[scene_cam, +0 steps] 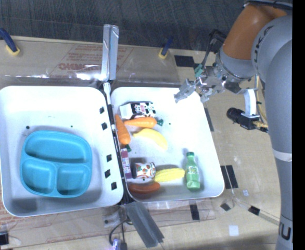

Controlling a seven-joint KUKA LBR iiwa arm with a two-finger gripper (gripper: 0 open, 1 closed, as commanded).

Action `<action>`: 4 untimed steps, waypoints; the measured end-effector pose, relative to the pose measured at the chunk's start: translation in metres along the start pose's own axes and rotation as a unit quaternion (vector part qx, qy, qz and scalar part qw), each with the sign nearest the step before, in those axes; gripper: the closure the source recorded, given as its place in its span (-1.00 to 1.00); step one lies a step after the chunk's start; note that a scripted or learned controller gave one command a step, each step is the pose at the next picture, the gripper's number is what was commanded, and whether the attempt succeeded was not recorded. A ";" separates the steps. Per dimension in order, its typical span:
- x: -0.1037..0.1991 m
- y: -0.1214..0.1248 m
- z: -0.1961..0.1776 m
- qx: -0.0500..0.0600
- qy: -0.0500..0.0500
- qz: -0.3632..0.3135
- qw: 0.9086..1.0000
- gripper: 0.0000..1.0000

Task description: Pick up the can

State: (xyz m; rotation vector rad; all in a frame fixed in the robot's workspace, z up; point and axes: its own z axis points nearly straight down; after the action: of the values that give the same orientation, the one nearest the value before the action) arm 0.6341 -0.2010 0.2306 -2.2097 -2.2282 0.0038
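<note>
Even, fairly bright overhead light fills the scene. The two white bins [157, 95] come out slightly bluish and close to overexposed on their floors. Soft shadows lie beneath the blue tray [56, 163], toward its near side. Glare streaks the clear plastic sheet [85, 61] at the far left. The picture is soft and slightly grainy, and small labels are unreadable.

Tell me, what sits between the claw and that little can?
In the camera view, a yellow banana lies between the gripper and the can.
</note>
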 end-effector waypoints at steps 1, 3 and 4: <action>0.064 -0.082 0.113 0.001 0.000 0.056 0.998 -1.00; 0.102 -0.155 0.130 -0.002 0.000 -0.051 0.999 1.00; 0.103 -0.156 0.131 -0.001 0.000 -0.051 0.999 -1.00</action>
State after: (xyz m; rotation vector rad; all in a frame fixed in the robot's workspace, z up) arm 0.4771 -0.0996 0.1006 -2.0942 -2.3396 0.0008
